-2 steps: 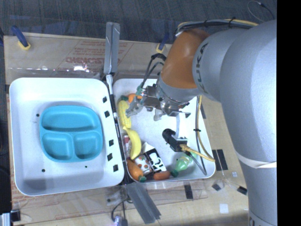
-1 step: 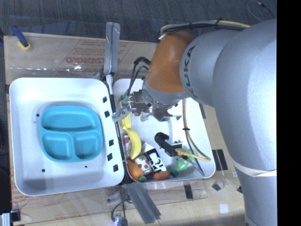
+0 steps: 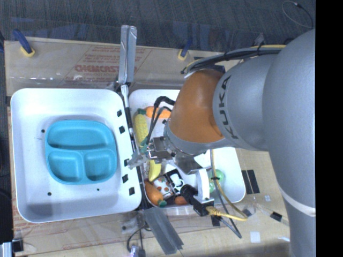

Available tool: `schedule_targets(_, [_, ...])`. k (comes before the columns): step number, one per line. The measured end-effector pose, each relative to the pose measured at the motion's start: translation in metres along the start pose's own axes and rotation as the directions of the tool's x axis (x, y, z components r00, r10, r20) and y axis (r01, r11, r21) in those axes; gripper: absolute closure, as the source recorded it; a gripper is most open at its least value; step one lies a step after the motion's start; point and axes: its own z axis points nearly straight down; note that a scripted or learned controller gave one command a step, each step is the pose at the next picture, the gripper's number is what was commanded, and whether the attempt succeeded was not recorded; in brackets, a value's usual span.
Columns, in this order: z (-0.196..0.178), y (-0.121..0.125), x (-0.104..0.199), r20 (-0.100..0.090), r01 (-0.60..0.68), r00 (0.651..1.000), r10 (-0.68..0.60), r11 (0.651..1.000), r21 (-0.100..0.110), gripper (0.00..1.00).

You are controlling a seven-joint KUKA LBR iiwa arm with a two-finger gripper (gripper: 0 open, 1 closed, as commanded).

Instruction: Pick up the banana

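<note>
Two bins: left bin (image 3: 21,143) has just a blue divided tray (image 3: 80,150) in the middle; right bin (image 3: 238,189) is where the food's piled.
Banana: yellow banana (image 3: 155,168) lying along the right bin's left wall, with corn (image 3: 141,127) toward the far edge and an orange (image 3: 155,193) in the near-left corner.
Gripper: gripper (image 3: 174,181) hangs right over that pile, just beside the banana, probably lining up for a grab.
Fingers: honestly can't tell whether they're apart or together, and nothing visibly clamped.
</note>
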Motion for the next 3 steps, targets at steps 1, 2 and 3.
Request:
schedule_targets(1, [-0.0002, -0.0002, -0.0089, 0.000, 0.003, 1.000, -0.003, 1.000, -0.002, 0.00])
schedule_targets(2, [-0.0003, 0.0002, -0.0041, 0.001, 0.007, 1.000, -0.007, 1.000, -0.004, 0.00])
schedule_targets(3, [-0.0077, 0.0011, -0.0039, 0.002, 0.012, 1.000, -0.012, 1.000, -0.001, 1.00])
